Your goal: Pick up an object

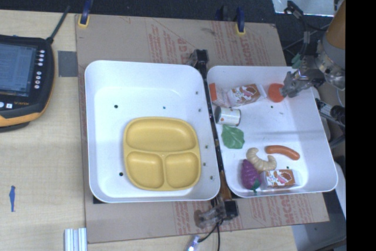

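Note:
The right bin [311,126] holds several small objects: a snack packet [245,94], a red round piece [276,93], a silver can [228,116], a green leaf [233,137], a sausage [282,153], a beige curved piece [260,160], purple grapes [249,174] and a small box [278,179]. My gripper [292,86] hangs at the bin's upper right edge, just right of the red round piece. Nothing shows between its fingers.
The left bin [106,97] carries a yellow divided tray [162,153]. A tablet controller [23,76] lies at the far left of the bench. Clamps [239,16] hold the cardboard at the back.

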Controlling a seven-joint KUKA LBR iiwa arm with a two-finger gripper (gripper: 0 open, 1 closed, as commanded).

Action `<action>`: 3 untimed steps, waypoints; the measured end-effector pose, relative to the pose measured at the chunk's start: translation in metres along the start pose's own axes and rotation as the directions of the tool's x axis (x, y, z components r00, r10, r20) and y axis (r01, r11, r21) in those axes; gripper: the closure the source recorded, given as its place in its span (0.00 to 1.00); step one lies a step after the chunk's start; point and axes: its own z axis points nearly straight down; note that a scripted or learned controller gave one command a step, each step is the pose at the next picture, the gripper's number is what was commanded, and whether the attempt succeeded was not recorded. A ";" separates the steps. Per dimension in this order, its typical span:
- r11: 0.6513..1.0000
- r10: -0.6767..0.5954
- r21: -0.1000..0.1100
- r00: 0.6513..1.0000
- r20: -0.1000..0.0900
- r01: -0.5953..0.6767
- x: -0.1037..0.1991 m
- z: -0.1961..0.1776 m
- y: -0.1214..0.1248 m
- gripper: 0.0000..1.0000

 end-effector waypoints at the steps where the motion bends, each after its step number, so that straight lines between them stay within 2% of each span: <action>1: 1.000 0.001 -0.001 1.000 0.001 -0.001 -0.023 0.014 0.010 1.00; 2: 1.000 -0.001 0.000 1.000 0.000 0.001 -0.044 -0.002 0.042 1.00; 3: 1.000 -0.002 0.002 1.000 0.000 0.002 -0.044 0.005 0.043 1.00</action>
